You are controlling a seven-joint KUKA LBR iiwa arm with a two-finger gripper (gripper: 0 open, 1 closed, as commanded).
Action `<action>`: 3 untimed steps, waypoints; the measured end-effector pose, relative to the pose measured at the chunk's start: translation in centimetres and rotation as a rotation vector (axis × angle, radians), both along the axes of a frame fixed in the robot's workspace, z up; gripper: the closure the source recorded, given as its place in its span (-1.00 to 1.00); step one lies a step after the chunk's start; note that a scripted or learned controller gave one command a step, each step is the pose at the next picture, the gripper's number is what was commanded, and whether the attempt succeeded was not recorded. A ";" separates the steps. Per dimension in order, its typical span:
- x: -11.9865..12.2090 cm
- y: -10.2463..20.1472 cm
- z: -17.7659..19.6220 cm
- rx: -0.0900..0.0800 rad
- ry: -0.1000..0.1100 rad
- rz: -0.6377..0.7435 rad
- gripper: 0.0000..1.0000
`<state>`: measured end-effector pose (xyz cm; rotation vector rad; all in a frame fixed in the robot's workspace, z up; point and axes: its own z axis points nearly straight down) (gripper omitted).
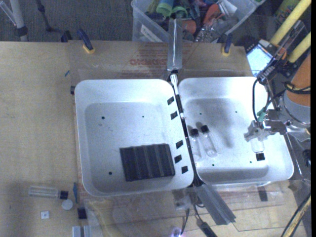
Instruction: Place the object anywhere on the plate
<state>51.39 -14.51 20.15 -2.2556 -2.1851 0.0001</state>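
The wooden tabletop (34,107) fills most of the frame and carries two shallow white bins side by side. The left bin (98,95) sits centre-left, and in its lower middle lies the dark ribbed plate (147,162), flat on the floor of the bin. The right bin (222,90) sits centre-right, touching the left one along a divider with black tabs.

The grey arm (298,100), with its orange band, enters from the right edge of the frame. Its claw (257,138) hangs over the right part of the right bin, and a small clear vial with a black cap (258,151) appears to hang straight below it, cap end down; I judge the claw clamped on it, though the blur makes the contact hard to confirm. Two more clear black-capped vials (203,139) lie near the left wall of the same bin. A clear tub of mixed tools (197,6) stands at the top of the frame, and loose small parts (54,196) lie on the tabletop at lower left.

The step in hand looks like the carry after the pick. The next move calls for travel leftward across the divider, high enough to clear it, then a descent over the plate before release.
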 end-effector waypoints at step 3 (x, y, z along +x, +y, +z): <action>12.1 31.6 0.2 -0.002 0.000 -0.072 1.00</action>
